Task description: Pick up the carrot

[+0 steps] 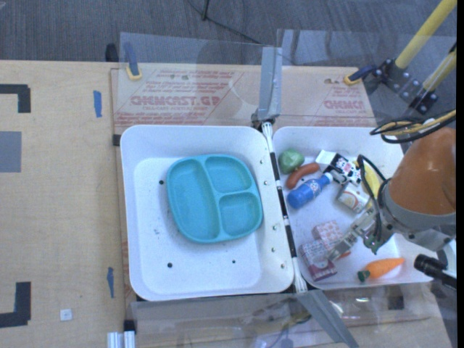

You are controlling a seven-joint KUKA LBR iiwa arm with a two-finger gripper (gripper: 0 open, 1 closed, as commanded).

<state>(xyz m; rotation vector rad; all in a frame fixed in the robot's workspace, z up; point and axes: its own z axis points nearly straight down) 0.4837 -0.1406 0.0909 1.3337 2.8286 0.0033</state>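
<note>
Orange carrot [382, 268] lies near the front wall of the right bin [341, 284] — low and flat, so you reach down. Your tool [346, 245] hangs just beside it; grip unclear.

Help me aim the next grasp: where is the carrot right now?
The carrot lies in the right bin, near its front edge at the camera view's lower right, just right of the gripper.
</note>
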